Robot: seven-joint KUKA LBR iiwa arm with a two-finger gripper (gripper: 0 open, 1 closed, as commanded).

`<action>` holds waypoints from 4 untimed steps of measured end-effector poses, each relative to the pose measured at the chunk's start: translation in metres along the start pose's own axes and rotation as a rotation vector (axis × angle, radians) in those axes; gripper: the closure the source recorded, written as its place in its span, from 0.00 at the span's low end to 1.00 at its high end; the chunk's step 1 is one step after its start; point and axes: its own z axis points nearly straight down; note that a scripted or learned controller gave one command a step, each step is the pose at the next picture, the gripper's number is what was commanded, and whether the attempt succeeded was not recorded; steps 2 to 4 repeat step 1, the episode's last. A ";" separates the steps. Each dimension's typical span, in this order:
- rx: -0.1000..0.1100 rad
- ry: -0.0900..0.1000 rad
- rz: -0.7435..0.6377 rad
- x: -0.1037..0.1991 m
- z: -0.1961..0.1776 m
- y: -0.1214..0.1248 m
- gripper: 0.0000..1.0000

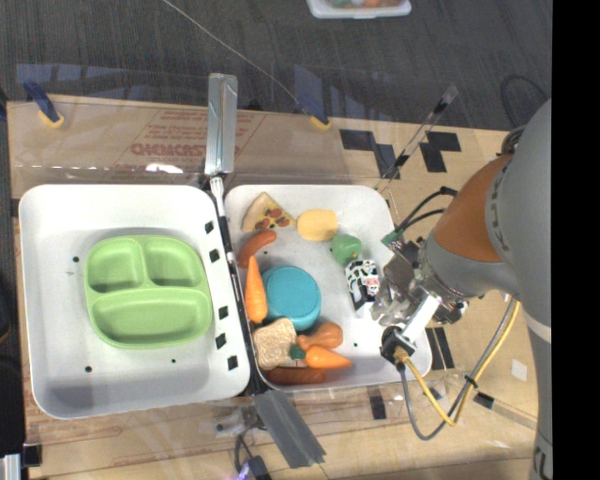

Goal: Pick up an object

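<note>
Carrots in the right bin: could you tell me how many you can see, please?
2. One carrot lies lengthwise along the right bin's left wall; another carrot lies near the front, beside the bread slice. Others may be hidden.

- White tray at twelve o'clock, sliced by the top edge.
- Arm blocks the right bin's three o'clock rim.
- Gripper fingers: unreadable.

The left bin holds a divided tray. The right bin holds toy food: a pizza slice at the far side, a bowl in the middle, a bread slice nearer. The gripper hangs over its right edge.
</note>
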 end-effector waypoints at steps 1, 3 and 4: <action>-0.004 0.005 0.244 0.057 0.101 0.002 1.00; -0.004 0.005 0.244 0.057 0.101 0.002 1.00; -0.004 0.005 0.244 0.057 0.101 0.002 1.00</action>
